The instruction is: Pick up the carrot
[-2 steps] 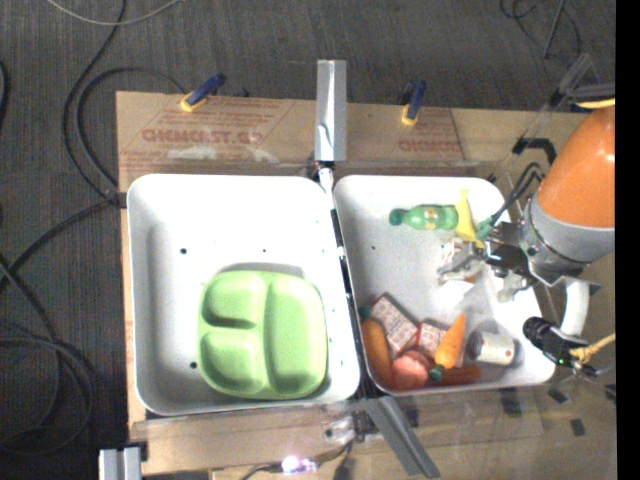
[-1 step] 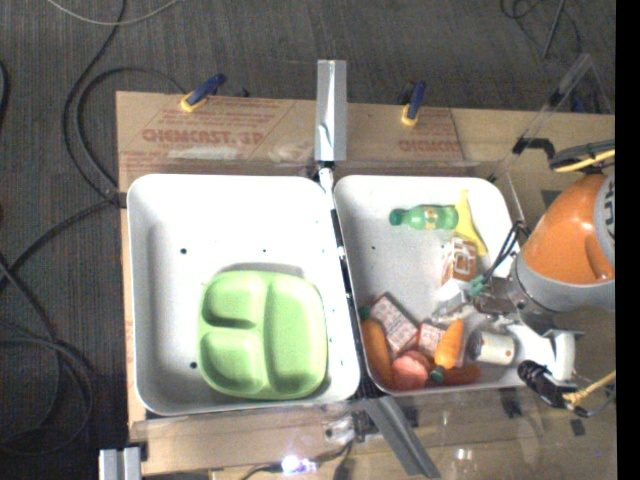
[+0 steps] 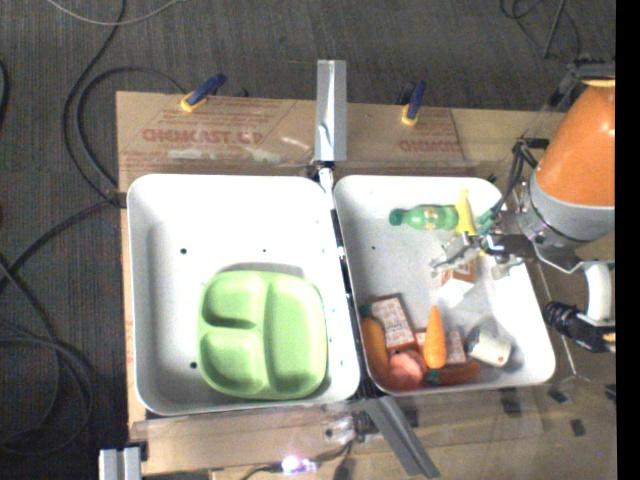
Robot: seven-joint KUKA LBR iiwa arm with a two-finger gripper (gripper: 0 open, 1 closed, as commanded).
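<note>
The carrot point(image 3: 434, 336) is orange and tapered. It lies in the right bin point(image 3: 400, 253) near the front wall, with its tip pointing to the back and a green tuft at its front end. My gripper point(image 3: 458, 256) hangs over the same bin, behind the carrot and slightly to its right, just in front of a green bottle point(image 3: 425, 216). A gap of bare bin floor separates it from the carrot. Nothing shows in its grasp, and its metal parts are too small and cluttered to read.
Packed around the carrot are an orange oblong item point(image 3: 375, 344), a small brown box point(image 3: 392, 318), a pink round fruit point(image 3: 403, 368), a red item point(image 3: 462, 373) and a white cup point(image 3: 490, 348). The left bin point(image 3: 170, 218) holds a green divided plate point(image 3: 264, 334).
</note>
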